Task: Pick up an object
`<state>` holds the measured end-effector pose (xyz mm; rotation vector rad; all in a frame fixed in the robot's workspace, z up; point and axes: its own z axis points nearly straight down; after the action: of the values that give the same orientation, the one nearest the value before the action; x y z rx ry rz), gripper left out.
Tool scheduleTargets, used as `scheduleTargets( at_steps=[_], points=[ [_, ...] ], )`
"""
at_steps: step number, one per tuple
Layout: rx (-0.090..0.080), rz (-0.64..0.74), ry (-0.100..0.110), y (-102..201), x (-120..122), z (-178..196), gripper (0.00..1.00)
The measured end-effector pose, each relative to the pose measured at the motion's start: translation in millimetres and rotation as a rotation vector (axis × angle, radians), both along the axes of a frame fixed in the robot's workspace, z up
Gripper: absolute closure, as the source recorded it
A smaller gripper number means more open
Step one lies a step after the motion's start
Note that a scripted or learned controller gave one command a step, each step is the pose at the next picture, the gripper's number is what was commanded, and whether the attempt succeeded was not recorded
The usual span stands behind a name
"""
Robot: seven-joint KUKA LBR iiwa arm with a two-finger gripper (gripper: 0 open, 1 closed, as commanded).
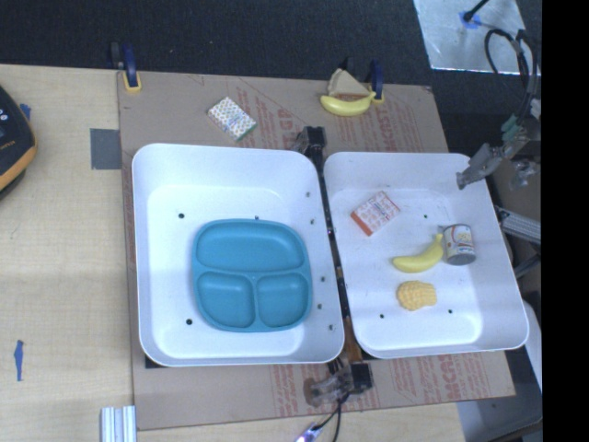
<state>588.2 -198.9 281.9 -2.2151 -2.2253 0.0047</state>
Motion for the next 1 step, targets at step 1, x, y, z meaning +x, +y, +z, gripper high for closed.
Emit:
scheduleTargets(
  at_steps=[1],
  points=[
    [0.000,0.001,0.002,-12.8,-13.0,-97.1,0.00]
  ],
)
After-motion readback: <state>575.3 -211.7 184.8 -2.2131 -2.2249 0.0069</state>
